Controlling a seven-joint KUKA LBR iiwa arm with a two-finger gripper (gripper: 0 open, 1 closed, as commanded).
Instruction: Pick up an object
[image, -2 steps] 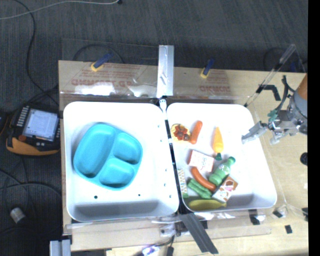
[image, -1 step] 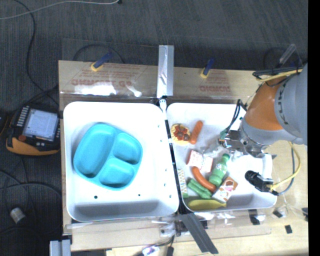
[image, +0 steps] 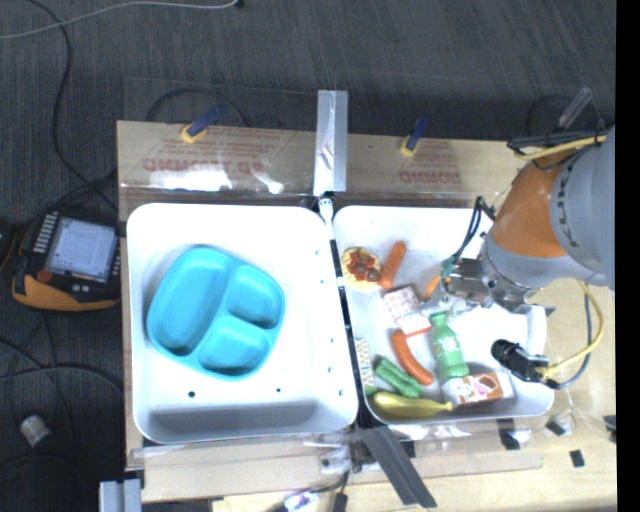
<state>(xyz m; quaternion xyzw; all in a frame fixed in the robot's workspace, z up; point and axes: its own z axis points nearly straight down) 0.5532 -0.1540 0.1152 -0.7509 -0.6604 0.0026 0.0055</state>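
A green bottle (image: 446, 346) lies in the right bin (image: 420, 222), just below and left of the gripper (image: 468, 287); whether the gripper is clenched or released, I cannot tell. A blue divided plate (image: 215, 310) sits in the left bin (image: 160, 410).

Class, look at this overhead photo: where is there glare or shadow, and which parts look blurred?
Camera view: glare washes the left bin's white rim; soft shadow lies under the blue tray; the clear plastic sheet behind reflects light; the small toys, like the green bottle, look slightly soft.
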